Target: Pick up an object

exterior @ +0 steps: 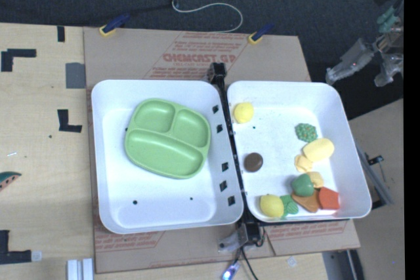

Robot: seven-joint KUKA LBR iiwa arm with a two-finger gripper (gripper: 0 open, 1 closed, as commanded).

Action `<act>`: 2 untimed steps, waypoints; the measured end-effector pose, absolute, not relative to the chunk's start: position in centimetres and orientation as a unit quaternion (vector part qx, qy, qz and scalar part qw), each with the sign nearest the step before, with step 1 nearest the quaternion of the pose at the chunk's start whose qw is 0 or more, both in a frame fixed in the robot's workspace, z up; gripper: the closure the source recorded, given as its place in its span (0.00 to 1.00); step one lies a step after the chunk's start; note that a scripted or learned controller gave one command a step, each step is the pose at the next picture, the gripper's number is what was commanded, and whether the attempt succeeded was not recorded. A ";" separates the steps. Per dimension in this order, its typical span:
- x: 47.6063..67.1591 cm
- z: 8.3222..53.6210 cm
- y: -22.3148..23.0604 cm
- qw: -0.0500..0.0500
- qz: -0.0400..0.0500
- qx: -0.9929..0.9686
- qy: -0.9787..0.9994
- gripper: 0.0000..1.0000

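The left bin (pixel 105 141) holds a green divided plate (pixel 168 138). The right bin (pixel 341 115) holds the candidates: a yellow ball (pixel 243 112) near the divider, a brown disc (pixel 253 161), and a cluster of toy foods (pixel 308 183) in the near right corner. The claw (pixel 387 42) hangs outside the bins, up and right; whether it is released or clenched I cannot tell, perhaps empty. Everything lies down-left of it.

Gripper (pixel 341 69) at upper right, off to the side, pointing left; arm behind it blurred, finger state unclear.
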State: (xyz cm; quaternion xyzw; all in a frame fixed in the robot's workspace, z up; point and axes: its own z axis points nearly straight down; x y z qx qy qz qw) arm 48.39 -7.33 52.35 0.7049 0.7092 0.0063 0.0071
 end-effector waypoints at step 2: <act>48.2 39.5 -1.2 -0.006 -0.005 0.705 0.709 1.00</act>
